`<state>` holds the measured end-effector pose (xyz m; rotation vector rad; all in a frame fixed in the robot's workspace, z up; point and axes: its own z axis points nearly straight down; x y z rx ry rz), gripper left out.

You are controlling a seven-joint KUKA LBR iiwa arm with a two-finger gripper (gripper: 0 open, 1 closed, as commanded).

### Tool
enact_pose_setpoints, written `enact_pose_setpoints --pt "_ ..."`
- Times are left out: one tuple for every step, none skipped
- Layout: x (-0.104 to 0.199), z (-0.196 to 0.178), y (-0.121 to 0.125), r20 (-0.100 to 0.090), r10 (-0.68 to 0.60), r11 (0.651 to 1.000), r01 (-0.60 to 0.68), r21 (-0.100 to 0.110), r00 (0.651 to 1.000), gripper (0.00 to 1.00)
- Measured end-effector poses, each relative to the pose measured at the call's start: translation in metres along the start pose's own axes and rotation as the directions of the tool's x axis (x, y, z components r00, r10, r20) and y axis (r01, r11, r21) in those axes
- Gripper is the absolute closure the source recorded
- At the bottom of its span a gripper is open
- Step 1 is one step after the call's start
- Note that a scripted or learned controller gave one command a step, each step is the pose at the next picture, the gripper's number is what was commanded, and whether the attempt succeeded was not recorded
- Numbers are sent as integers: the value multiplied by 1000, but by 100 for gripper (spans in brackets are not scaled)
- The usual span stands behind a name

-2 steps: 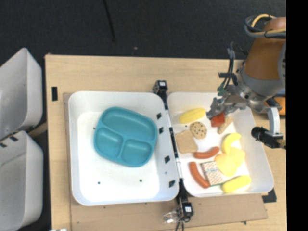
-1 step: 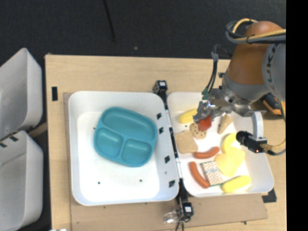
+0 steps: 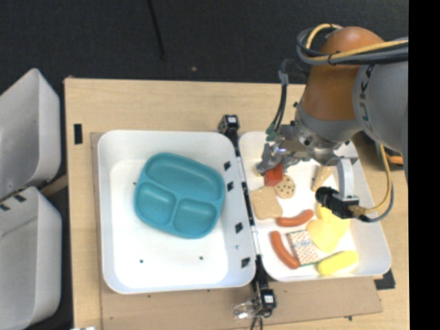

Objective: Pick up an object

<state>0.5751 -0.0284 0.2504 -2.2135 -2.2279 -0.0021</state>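
No text, label, brand or number can be read. The small packet [image 3: 303, 247] in the right bin [image 3: 375, 249] carries a printed pattern, perhaps lettering, but too blurred to tell.

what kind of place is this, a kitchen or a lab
Most likely a robot lab bench, not a kitchen: the grey and orange arm reaches over two white bins, one holding a teal divided plate, the other toy food like a sausage.
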Motion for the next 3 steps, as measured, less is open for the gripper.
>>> enact_pose_setpoints --pt "-7 11 9 4 7 1000 -7 0 1000 100" --pt "-6 1 2 2 7 1000 -7 -3 1000 100" --pt "5 2 -3 2 2 1000 -2 2 1000 100"
